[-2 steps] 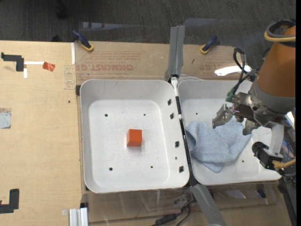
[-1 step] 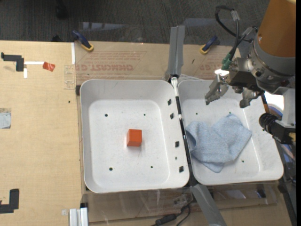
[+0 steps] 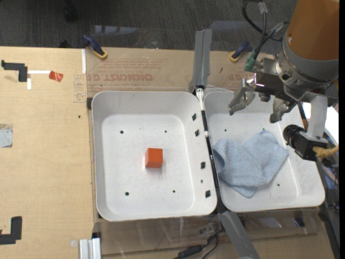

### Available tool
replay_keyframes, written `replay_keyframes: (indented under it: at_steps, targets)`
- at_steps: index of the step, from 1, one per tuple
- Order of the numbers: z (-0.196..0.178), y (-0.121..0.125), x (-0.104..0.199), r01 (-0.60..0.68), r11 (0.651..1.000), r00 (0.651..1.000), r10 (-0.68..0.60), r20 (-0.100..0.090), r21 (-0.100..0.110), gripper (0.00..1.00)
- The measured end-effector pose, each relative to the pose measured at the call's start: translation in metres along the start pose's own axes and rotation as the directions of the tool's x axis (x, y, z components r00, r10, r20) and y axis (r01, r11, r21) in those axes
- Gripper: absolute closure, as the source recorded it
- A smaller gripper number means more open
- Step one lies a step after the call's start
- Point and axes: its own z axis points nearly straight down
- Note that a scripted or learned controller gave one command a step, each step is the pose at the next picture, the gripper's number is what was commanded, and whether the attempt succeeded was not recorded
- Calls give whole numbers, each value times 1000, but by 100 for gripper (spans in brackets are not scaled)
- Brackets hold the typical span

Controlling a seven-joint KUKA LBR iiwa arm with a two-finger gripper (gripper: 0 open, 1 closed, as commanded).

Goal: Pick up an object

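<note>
Hovering over the right bin [image 3: 302, 198], pincer [image 3: 257, 108] is spread open, holding nothing. Blue cloth [image 3: 250, 161] lies crumpled below it: light, limp, best pinched at a raised fold. Orange block [image 3: 154, 157] in left bin [image 3: 102, 161]: rigid, light.

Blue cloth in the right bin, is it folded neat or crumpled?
Crumpled: the blue cloth lies bunched, with uneven folds and ragged edges.

left bin [image 3: 108, 144]: open floor all round block [image 3: 154, 158] | right bin [image 3: 307, 196]: cloth [image 3: 250, 159] covered near-left floor, far and right floor bare | divider [image 3: 204, 128] stood between bins | gripper [image 3: 257, 108] hung over right bin's far part
</note>
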Motion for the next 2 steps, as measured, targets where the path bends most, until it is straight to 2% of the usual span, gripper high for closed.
replay_keyframes:
  at_steps: [1,2]
  targets:
    - [0,-6,27,-302,953,953,302,1,0,0]
    - [0,6,-28,-143,990,990,143,0,2,0]
